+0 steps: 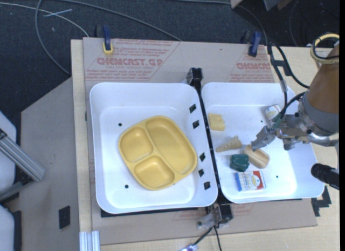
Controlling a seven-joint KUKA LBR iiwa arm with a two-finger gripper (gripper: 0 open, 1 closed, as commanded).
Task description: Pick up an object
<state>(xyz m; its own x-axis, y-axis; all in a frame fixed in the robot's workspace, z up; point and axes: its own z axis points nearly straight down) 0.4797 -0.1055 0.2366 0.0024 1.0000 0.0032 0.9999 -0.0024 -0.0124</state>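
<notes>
**Gripper hanging over the tan block in the right bin**

The arm is reaching in from the right of the camera view, and its gripper point(262, 141) is hovering low over the right bin point(280, 193), its dark fingers pointing down and toward the bin's middle. The nearest object is a tan, rounded block point(257, 158), which is lying just below and beside the fingertips, its long axis running from upper left to lower right. Whether the tips are touching it cannot be told from this slant. The fingers are reading as a narrow dark wedge, and it is not possible to tell whether they are spread or closed; nothing is visibly sitting between them.

Touching the block on its left is a dark green lump point(239, 162), and a small red, white and blue packet point(250, 181) is lying just beside both, nearer the camera. A pale wedge point(229, 144) is lying to the left, and a yellowish chunk point(216, 122) is sitting near the divider. In the left bin point(102, 136) a yellow divided tray point(157, 151) is resting, well apart from the gripper.

The wrist is covering part of the bin's right side, and a small pale item point(271, 112) beside it is too hidden to name. The crowding of block, lump and packet looks likely to make a clean grasp awkward.
</notes>
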